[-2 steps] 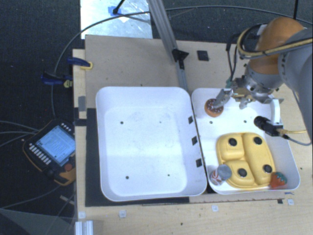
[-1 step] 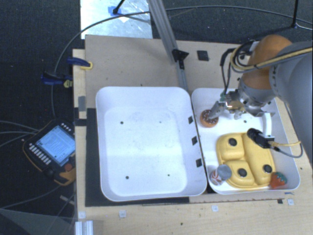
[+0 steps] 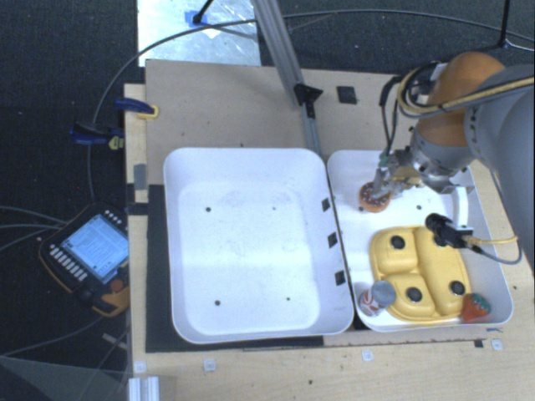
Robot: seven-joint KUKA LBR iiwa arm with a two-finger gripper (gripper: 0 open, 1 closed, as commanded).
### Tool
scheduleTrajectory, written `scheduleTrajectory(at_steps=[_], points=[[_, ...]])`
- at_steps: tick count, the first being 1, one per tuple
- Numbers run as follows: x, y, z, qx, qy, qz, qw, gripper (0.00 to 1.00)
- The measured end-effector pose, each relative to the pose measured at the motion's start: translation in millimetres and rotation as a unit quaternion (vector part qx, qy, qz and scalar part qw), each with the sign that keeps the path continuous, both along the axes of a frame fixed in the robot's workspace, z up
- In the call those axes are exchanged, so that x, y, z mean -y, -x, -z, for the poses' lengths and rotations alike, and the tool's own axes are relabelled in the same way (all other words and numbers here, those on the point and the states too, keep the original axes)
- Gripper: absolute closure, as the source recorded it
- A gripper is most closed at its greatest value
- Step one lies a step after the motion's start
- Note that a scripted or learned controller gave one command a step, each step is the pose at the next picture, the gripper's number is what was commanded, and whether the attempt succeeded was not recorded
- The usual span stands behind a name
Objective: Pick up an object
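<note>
Yellow tray (image 3: 418,274) near front; tool (image 3: 380,186) over donut (image 3: 373,197) behind.

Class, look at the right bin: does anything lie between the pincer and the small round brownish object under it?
Nothing visible does. The pincer sits right over the brownish object near the right bin's upper left. The yellow toy, the can and the strawberry lie lower in that bin, apart from it.

Open room left, crowded right.

Left bin (image 3: 242,241) bare across whole floor. Right bin (image 3: 347,174) crowded: yellow moulded toy (image 3: 418,274) filling lower half, small can (image 3: 378,295) and red piece (image 3: 475,306) at its lower corners, round brownish object (image 3: 372,196) under tool (image 3: 384,182) above.
</note>
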State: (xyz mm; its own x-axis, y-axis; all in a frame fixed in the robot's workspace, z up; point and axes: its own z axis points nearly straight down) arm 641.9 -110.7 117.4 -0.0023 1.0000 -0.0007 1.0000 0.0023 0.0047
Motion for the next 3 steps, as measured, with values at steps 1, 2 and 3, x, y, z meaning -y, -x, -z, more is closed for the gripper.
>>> scheduleTrajectory(at_steps=[1,2,3], points=[[-9.9,-2.5,-58.9,0.001,-0.0003,-0.002,1.0000,1.00],[-10.0,-4.3,-113.8,0.002,0.0000,-0.001,1.0000,1.00],[-66.9,-2.1,-122.2,-0.001,-0.0016,-0.004,1.0000,1.00]])
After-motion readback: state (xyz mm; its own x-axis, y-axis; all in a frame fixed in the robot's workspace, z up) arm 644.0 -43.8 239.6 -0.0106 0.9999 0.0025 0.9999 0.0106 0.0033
